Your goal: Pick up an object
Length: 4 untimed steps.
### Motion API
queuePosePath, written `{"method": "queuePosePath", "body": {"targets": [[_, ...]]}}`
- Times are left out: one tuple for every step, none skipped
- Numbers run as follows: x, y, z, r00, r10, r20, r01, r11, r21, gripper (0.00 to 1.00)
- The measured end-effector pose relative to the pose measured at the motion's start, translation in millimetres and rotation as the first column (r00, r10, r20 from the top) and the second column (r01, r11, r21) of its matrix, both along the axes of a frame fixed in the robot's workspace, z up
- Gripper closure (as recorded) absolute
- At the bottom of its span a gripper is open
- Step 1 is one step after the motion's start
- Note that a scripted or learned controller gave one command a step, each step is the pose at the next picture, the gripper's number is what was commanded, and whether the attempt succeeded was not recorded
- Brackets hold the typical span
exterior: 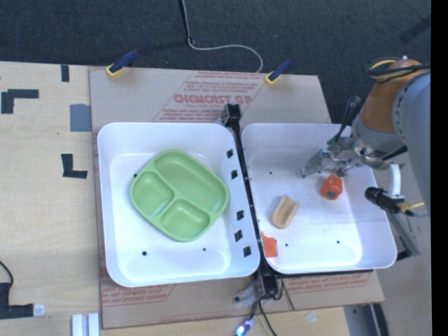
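A green plate [179,195] lay in the left bin [112,257]. In the right bin [350,254], a tan block [284,211] and red toy [332,187] lay unlifted; the gripper [316,165] hovered nearby, fingers spread, empty.

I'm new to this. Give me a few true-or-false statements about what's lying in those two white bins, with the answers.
1. The green divided plate lies in the left bin. True.
2. The tan block lies on the plate. False: it lies in the right bin.
3. The red-orange object lies in the right bin, close to the tool. True.
4. The plate is blue. False: it is green.
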<state>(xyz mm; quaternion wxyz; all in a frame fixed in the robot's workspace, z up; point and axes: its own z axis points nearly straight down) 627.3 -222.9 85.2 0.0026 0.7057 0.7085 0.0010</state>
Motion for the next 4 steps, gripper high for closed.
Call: {"method": "queuePosePath", "body": {"targets": [[43.5,48.8,-0.7,1.000,0.003,-0.003,-0.003,1.000,0.003,0.00],[41.1,67.4,-0.8,1.000,-0.001,-0.006,0.001,1.000,0.001,0.00],[21.7,84.2,-0.8,1.000,-0.002,-0.007,0.003,1.000,0.001,0.00],[-61.8,121.0,-0.1,1.000,-0.004,-0.009,0.004,1.000,0.003,0.00]]}}
